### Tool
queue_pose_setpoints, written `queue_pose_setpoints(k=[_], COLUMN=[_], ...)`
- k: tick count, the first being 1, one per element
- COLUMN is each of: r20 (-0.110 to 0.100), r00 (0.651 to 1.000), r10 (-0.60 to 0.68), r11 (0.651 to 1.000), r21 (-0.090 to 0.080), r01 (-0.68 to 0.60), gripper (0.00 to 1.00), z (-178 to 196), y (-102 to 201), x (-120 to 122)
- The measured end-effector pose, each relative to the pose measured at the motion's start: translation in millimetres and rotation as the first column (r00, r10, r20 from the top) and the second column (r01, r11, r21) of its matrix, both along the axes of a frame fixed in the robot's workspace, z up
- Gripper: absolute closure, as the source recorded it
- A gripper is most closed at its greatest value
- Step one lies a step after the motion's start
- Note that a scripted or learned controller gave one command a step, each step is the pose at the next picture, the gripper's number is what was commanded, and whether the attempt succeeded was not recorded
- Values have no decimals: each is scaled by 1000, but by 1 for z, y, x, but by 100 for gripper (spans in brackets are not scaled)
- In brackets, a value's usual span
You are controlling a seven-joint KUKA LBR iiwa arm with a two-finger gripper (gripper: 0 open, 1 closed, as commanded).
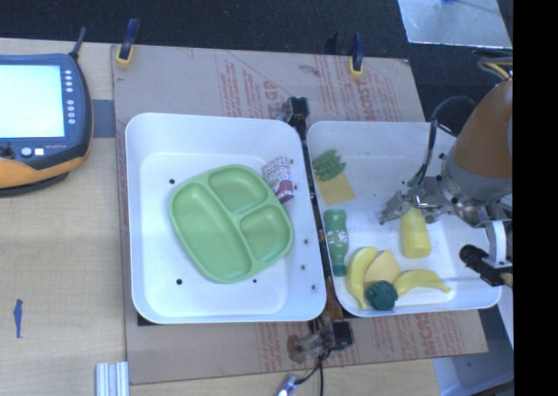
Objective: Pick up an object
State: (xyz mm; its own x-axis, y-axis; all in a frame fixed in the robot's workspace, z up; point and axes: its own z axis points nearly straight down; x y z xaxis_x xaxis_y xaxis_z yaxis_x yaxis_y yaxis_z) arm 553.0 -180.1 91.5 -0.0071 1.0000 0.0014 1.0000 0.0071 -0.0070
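My gripper (pixel 410 205) hangs low over the middle of the right bin (pixel 375 146), reaching in from the right. Just below it and touching or nearly touching lies a yellow cylinder (pixel 415 234). Nearer the front wall lie a yellow banana (pixel 422 281), a second yellow fruit piece (pixel 360 269) and a dark green ball (pixel 381 296). A green bottle (pixel 335 230) lies by the bin's left wall, beyond it a yellow square block (pixel 338 187) with a green leafy piece (pixel 329 163).
The left bin (pixel 148 141) holds a green divided plate (pixel 230 222) and a small red-and-white can (pixel 280 178) near its right wall. A tablet-like pendant (pixel 39 115) sits at the far left. Clamps (pixel 356 52) stand along the board's back edge.
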Motion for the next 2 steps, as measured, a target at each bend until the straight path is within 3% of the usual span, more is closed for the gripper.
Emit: queue_pose_setpoints(k=[1, 2], r20=[-2, 6], r00=[1000, 1000], r10=[3, -1], r11=[1000, 1000], r21=[-1, 0], r01=[-3, 1], gripper=[100, 100], z=[10, 101], y=[-1, 99], x=[0, 37])
